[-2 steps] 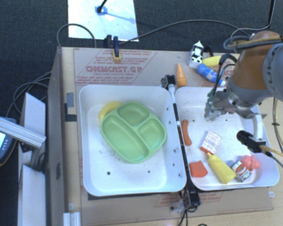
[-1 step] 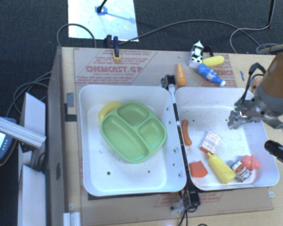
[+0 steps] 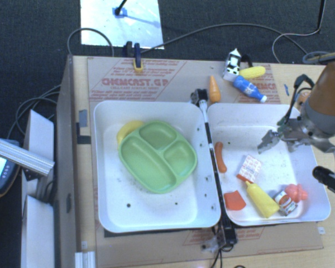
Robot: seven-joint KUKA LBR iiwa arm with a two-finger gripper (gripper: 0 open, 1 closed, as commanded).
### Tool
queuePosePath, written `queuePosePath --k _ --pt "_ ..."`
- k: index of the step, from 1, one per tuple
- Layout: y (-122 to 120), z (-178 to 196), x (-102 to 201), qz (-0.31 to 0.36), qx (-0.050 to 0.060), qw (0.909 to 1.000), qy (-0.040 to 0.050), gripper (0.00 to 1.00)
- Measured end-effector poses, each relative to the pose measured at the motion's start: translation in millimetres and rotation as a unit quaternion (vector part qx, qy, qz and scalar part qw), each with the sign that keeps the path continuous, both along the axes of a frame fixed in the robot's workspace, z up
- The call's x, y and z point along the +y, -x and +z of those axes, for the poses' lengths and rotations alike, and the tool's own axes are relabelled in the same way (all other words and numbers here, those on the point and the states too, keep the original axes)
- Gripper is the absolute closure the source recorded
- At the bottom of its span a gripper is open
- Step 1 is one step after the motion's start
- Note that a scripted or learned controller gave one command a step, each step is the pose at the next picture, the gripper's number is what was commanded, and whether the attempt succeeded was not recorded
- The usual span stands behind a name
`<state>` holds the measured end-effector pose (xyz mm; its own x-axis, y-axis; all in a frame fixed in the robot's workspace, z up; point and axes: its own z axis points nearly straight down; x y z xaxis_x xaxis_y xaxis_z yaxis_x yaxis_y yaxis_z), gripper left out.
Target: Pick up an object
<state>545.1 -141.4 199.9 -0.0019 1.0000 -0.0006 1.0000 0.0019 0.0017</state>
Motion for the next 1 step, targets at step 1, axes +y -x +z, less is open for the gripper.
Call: queuePosePath --k 1 --pt "32.3 -31.2 13.8 0.0 0.001 1.0 -0.0004 0.0"
